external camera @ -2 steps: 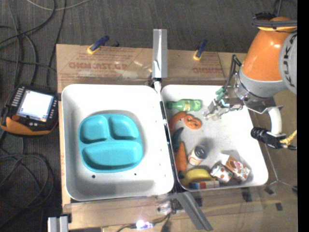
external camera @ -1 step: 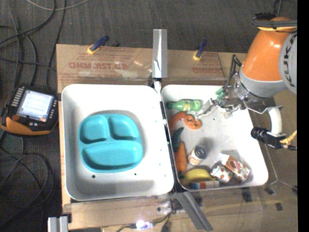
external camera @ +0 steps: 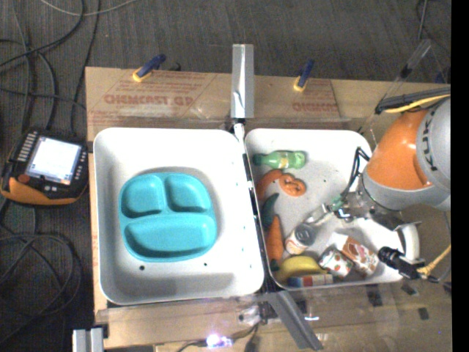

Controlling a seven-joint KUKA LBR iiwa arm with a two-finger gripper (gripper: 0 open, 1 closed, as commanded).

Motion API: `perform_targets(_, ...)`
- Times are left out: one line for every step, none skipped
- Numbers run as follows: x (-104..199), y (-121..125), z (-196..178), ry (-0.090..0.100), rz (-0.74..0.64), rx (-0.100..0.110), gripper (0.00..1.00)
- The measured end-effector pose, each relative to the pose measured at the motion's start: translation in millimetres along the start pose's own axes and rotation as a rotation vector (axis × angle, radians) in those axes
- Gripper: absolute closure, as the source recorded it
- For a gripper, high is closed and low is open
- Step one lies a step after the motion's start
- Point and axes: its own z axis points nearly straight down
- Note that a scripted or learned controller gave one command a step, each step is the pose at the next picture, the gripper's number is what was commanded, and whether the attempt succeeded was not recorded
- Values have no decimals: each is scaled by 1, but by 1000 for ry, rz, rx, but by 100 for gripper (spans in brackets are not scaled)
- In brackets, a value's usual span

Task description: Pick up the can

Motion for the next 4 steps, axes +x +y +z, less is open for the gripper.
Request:
perform_targets(56,34,-47,0,-25,0,0)
perform_targets(28,-16,11,-2,47,-13,0)
perform_targets(26,-14,0,-6,48,-18,100)
perform_targets(26,-15,0,-6,48,-17,0)
